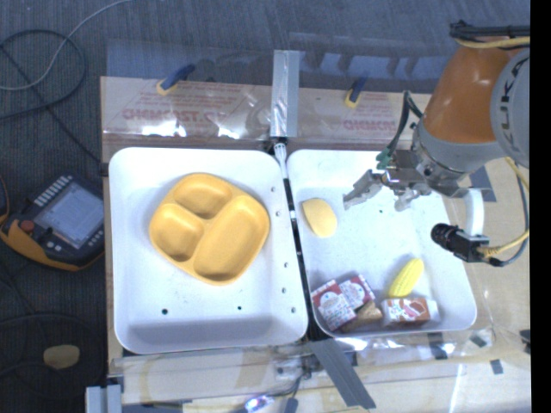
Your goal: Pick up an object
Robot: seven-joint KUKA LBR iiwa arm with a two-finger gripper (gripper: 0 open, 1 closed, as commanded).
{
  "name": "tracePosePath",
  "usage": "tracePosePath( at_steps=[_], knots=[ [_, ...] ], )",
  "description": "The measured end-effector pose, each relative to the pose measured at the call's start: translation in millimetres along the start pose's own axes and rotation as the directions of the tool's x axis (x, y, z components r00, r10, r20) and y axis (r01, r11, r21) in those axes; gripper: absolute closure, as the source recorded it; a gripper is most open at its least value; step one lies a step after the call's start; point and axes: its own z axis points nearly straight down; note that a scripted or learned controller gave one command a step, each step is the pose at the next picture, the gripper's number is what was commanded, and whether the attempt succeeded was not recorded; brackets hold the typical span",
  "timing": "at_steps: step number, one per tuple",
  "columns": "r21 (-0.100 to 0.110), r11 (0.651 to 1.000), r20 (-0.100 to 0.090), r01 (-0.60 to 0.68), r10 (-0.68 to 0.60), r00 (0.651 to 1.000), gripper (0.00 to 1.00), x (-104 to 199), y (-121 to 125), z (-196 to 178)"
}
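- Yellow oval piece (320,218) lies in my right bin (379,166), just left of the fingers (382,190)
- I see the fingers spread open, holding nothing, hovering above the bin floor

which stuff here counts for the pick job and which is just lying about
For the job:
gripper, above the right bin
yellow oval
corn
two red packets
yellow tray in the left bin

Lying about:
pendant on the floor
cables
yellow clamps
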Motion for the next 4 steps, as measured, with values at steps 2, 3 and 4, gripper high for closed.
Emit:
tracePosePath(
  at_steps=[2,3,4],
  knots=[
    [-0.013,0.998,-0.003,0.060,-0.060,0.998,0.00,-110.0,-72.5,145.0],
    [-0.024,0.998,0.003,0.059,-0.059,0.998,1.00,-110.8,-69.1,134.0],
    [-0.018,0.994,0.011,0.105,-0.105,0.994,1.00,-99.1,-61.4,143.7]
  ],
)
